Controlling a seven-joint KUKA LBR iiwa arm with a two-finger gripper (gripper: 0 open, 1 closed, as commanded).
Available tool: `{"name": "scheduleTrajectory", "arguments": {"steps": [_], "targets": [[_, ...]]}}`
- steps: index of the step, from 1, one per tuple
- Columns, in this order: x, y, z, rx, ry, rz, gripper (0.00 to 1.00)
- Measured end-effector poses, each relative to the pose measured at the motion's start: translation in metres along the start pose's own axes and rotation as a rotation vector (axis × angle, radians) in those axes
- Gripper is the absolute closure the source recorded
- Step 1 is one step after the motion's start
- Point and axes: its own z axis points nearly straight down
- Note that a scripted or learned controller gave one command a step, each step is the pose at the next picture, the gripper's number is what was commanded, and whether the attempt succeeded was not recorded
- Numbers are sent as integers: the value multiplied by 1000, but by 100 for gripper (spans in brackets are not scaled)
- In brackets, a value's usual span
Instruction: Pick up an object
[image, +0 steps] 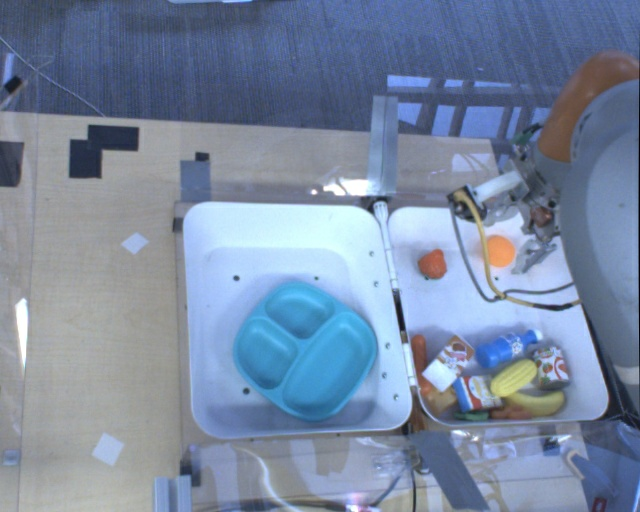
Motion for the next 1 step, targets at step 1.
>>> {"name": "scheduleTrajectory", "arguments": {"steps": [1], "targets": [[-16,35,50,1,-3,62,0]]}}
